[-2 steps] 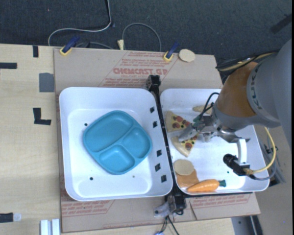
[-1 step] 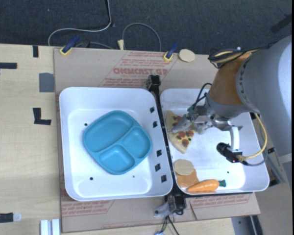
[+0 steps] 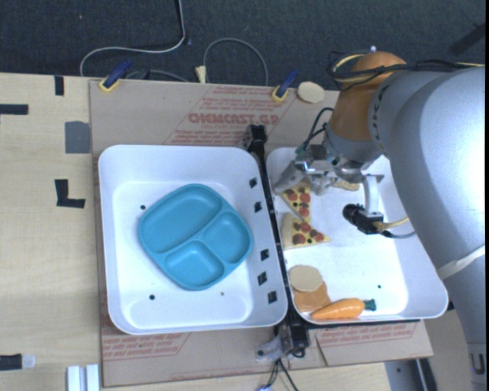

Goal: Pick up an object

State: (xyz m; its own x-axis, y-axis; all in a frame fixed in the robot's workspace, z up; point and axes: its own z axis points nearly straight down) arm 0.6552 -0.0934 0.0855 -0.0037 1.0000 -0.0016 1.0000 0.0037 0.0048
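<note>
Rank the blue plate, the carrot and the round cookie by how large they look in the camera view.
1. Blue plate, by far the largest.
2. Carrot.
3. Round cookie; shorter than the carrot but wider, so these two are close.

You can't make out the gripper [image 3: 310, 177] fingers, the wrist covers them. The arm [image 3: 440, 161] hides the right bin's [image 3: 407, 292] far right corner and runs off the frame's right edge. The upper pizza slice [image 3: 297, 202] sits partly under the gripper.
</note>
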